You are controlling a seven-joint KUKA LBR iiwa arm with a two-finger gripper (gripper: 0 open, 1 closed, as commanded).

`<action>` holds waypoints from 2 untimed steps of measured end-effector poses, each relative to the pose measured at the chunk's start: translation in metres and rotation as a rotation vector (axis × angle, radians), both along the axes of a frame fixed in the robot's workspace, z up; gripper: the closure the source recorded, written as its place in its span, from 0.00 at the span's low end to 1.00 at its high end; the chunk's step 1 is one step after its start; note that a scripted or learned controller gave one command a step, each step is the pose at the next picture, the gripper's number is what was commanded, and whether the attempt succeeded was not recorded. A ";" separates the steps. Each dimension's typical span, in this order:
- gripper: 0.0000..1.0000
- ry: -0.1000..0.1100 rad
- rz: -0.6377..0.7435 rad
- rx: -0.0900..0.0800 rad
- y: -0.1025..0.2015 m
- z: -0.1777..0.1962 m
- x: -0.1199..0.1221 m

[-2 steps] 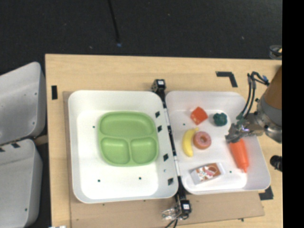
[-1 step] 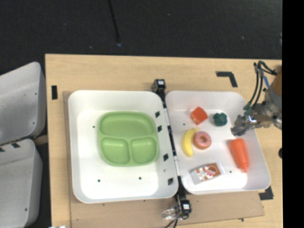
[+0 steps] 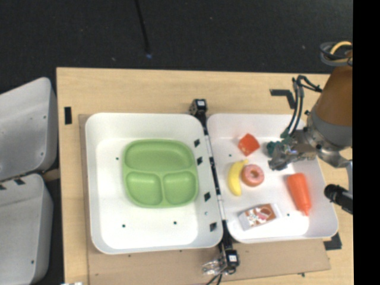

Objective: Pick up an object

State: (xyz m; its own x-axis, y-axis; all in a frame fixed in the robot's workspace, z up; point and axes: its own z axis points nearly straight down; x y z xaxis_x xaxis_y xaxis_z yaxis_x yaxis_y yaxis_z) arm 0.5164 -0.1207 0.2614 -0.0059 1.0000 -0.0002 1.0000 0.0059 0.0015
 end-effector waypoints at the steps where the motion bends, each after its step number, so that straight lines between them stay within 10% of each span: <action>1: 1.00 -0.001 0.002 0.001 0.047 0.006 0.006; 2: 1.00 -0.001 0.001 0.000 0.106 0.001 0.022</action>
State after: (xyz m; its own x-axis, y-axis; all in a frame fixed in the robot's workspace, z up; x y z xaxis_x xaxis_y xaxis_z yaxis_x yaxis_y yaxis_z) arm 0.5387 -0.0149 0.2626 -0.0065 1.0000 -0.0003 1.0000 0.0065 0.0024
